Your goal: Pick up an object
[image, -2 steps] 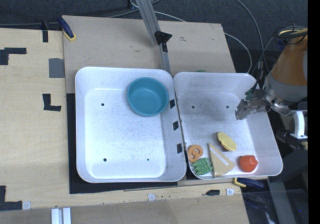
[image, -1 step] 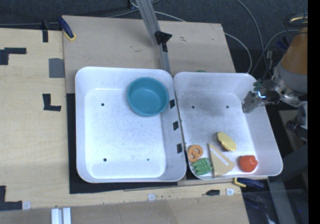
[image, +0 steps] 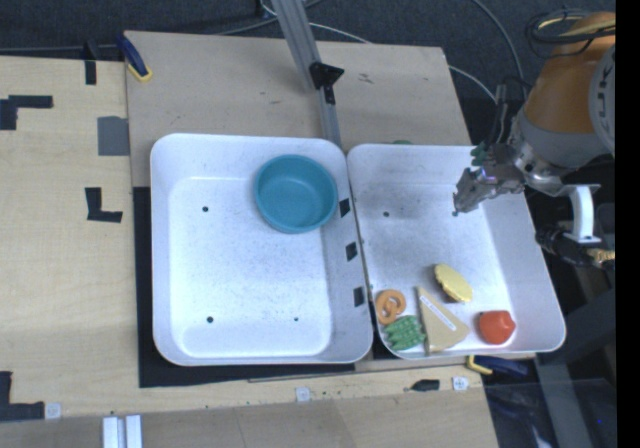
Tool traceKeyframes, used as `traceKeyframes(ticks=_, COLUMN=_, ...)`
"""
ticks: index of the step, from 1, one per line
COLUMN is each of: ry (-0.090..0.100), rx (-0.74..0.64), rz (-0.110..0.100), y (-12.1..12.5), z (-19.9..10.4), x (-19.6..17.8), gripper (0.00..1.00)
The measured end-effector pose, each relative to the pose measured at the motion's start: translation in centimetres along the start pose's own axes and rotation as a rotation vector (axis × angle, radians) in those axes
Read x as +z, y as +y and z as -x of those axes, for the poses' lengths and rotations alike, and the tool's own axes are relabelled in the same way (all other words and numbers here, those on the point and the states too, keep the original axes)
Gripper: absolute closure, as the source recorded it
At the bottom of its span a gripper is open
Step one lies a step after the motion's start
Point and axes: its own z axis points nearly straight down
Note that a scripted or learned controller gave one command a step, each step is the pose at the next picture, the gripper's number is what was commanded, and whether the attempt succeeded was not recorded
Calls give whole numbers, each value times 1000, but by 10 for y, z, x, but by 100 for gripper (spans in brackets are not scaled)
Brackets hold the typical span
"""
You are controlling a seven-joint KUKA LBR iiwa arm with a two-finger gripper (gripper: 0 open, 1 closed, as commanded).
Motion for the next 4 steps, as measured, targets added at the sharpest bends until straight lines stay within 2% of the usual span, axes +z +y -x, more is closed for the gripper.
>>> traceKeyframes(ticks=1, ry=1, rx=-1, rz=0, y=21, z=-60, x=-3, gripper=100)
traceKeyframes(ticks=3, ry=0, rx=0, rz=1, y=49, z=-162, x=-27, gripper=100)
traceKeyframes(ticks=4, ry=0, rx=1, rz=-1, y=63, z=-209, x=-15, gripper=100)
